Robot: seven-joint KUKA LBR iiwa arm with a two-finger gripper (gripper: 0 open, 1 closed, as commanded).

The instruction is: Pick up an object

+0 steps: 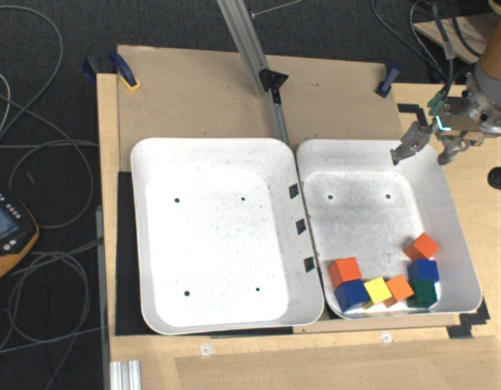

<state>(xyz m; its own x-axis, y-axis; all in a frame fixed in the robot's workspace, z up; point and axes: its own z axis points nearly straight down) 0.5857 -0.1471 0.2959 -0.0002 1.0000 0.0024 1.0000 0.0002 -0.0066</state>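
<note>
Several small blocks cluster in the near right corner of the right bin [372, 205]: an orange block [344, 270], a blue block [350, 294], a yellow block [377, 289], a second orange block [399, 287], a green block [424, 296], a second blue block [425, 270] and a third orange block [424, 246]. My gripper [428, 148] hangs over the far right rim of the right bin, well away from the blocks. Its two fingers are spread apart with nothing between them.
The left bin [214, 234] lies beside the right one. A slanted metal bar [252, 51] crosses the back of the bench down to the gap between the bins. Blue clamps [125, 71] sit at the back corners. Cables lie on the floor at left.
</note>
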